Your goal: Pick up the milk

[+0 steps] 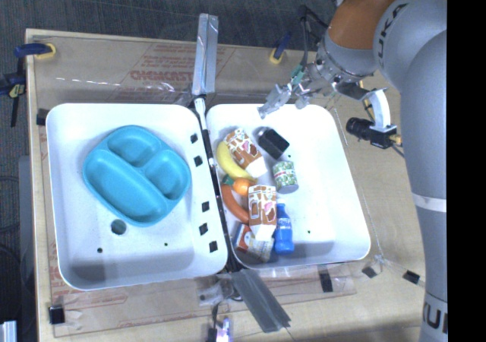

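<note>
step: approach | my gripper (275, 99) above right bin (345, 181) far rim, fingers spread, empty | next: descend onto milk (262, 206)

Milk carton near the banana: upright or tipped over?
Tipped. The milk carton lies on its side in the right bin, printed face up, leaning against the banana. The gripper is above the bin's far rim, apart from it.

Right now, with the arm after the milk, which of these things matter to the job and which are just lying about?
For the job:
- milk carton, in the right bin
- gripper, above that bin's far rim

Just lying about:
- second carton
- banana
- carrot
- orange
- can
- blue bottle
- black object
- blue tray in the left bin
</note>
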Available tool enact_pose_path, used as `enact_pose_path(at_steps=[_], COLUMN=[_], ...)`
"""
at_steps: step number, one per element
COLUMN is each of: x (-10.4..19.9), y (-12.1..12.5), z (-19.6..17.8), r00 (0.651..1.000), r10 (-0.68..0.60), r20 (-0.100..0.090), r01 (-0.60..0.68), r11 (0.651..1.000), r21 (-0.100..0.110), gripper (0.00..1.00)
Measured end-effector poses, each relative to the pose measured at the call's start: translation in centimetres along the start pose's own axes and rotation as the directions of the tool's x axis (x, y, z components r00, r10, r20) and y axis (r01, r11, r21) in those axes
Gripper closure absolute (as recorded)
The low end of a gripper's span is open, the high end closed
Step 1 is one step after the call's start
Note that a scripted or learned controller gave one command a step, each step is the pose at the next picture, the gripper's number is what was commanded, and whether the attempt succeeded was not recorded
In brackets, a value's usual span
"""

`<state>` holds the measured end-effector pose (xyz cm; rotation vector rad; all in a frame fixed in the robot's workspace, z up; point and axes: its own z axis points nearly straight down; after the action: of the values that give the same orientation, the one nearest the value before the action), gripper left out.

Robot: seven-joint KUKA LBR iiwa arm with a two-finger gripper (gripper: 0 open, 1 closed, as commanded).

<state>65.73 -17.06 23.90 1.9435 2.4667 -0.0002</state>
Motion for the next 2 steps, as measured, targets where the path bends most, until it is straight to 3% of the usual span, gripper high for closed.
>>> enact_pose_path(at_steps=[1,2], x=[1.1,3.5], y=[-0.8,0.2], z=[12.1,14.5], r00=[0.981,1.0], r10=[0.196,0.019], r20=[0.002,-0.001], r01=[-0.196,-0.019], r11=[0.98,1.0], r21=[-0.015,0.0], gripper=[0.0,0.0])
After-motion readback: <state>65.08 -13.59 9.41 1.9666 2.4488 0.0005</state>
